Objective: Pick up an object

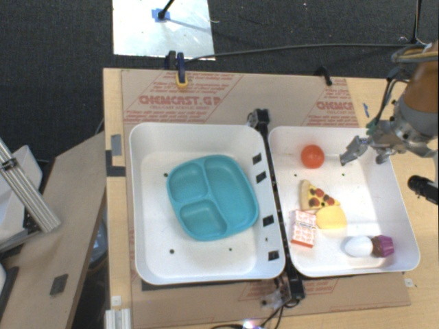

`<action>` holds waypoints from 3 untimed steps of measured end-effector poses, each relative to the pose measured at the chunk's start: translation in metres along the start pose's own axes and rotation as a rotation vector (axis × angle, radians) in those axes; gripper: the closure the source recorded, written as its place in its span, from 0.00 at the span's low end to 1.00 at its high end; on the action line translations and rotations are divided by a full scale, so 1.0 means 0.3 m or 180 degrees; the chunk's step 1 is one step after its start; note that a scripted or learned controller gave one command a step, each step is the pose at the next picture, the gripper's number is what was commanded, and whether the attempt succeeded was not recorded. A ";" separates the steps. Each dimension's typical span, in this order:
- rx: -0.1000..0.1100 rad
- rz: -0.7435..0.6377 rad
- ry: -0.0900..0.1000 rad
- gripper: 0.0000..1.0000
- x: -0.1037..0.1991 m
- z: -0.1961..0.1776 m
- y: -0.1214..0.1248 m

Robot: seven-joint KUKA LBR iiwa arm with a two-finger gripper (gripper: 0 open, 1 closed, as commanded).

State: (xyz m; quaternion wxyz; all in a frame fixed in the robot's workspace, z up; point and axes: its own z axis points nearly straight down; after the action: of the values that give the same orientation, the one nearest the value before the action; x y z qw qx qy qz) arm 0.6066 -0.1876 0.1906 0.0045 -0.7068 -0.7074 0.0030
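Observation:
The right bin holds several small objects. An orange ball lies near its back left, with a toy pizza slice in front of it. A yellow lump and a red and white carton lie further forward, then a white egg shape touching a purple piece. My gripper hangs over the back of this bin, to the right of the orange ball. Its two fingers are spread open with nothing between them.
The left bin holds a teal divided plate. A black hinge strip runs between the bins. A reflective sheet lies beyond the bench, and a metal rail stands at far left.

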 end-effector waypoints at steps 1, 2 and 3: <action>-0.0040 -0.0009 -0.0008 0.00 0.001 -0.025 0.010; -0.0031 -0.0004 -0.0008 0.00 -0.014 0.121 0.029; -0.0033 -0.0018 -0.0007 0.00 0.002 0.291 0.063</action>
State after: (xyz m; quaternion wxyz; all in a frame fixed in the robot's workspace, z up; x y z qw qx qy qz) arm 0.6245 -0.1868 0.1031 0.0001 -0.7049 -0.7094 0.0001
